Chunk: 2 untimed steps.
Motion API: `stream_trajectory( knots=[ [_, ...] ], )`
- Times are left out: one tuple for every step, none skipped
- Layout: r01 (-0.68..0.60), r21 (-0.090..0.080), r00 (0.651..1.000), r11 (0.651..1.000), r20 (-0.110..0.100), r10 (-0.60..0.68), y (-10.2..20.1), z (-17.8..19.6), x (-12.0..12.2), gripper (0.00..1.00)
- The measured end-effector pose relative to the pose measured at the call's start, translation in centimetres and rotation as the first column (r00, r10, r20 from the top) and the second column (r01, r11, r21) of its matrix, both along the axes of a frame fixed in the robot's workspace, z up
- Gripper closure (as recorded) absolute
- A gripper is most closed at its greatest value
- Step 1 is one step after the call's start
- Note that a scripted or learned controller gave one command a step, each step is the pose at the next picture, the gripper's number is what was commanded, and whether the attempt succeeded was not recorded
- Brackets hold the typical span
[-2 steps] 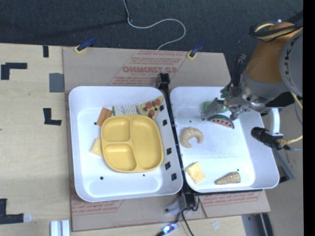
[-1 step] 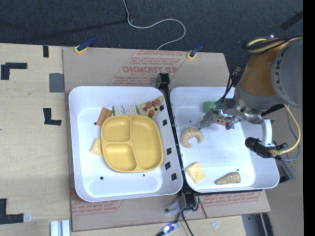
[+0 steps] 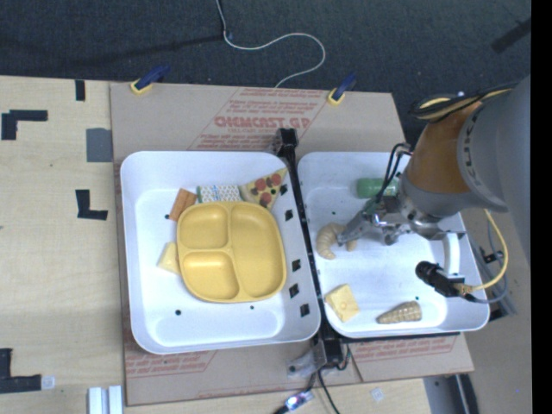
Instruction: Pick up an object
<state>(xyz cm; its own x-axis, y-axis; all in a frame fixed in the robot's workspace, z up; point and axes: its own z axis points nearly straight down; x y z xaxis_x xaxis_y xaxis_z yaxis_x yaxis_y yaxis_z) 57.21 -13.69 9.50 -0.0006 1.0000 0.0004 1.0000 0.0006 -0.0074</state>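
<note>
Cardboard (image 3: 259, 119) under white bins (image 3: 138, 231), dark carpet (image 3: 103, 24)

The yellow plate (image 3: 231, 251) hides part of the flat items (image 3: 226, 193) beneath it.

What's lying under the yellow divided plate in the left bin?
Poking out from under the yellow plate: an orange-brown piece, a pizza slice, a patterned item and a yellow wedge. Anything beneath its middle is covered.

cardboard sheet (image 3: 259, 115), red print, approx "CHEMCAST GP"
</note>
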Motion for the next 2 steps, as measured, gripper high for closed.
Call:
stream_trajectory(
  knots=[
    [-0.001,-0.002,1.0,1.0,0.007,0.001,0.0,-1.1,0.0,0.0],
    [-0.002,-0.002,1.0,1.0,0.007,0.002,0.1,0.0,0.1,1.0]
  ],
)
